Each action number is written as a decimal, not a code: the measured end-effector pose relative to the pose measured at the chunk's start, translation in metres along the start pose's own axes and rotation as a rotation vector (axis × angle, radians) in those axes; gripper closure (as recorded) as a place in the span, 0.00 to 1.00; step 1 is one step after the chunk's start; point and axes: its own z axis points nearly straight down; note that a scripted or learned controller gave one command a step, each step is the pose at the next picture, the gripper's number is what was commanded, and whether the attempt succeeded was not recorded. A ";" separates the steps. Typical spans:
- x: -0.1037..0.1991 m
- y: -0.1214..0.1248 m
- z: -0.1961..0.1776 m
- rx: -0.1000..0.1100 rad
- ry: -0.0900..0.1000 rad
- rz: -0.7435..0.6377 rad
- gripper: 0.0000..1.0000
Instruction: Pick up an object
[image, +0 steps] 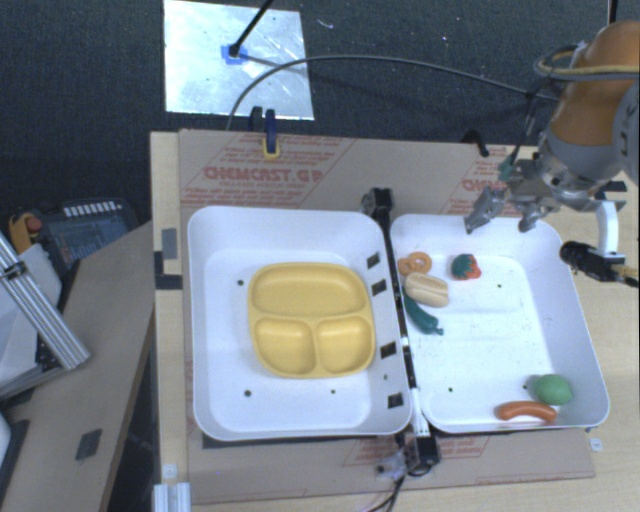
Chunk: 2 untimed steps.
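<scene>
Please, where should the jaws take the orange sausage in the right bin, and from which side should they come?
Grip the orange sausage at its middle, across its narrow width, coming straight down from above. It lies flat and long near the right bin's front rim, close beside the green ball, so a low approach looks cramped.

A bulky arm (598, 75) with an orange rounded band above a grey wrist carries a grey two-finger metal gripper (504, 212). Thin dark cables loop around its upper section. A white bracket with a black cylindrical piece hangs beside the wrist.

Below the pincer (504, 212) the right bin's (578, 300) floor lay bare; a strawberry (464, 266), doughnut (414, 263) and bun (428, 290) crowded its left.
</scene>
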 end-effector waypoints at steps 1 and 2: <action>0.000 0.002 -0.008 -0.012 -0.002 -0.002 0.00; 0.002 -0.001 0.053 -0.009 -0.001 0.000 0.00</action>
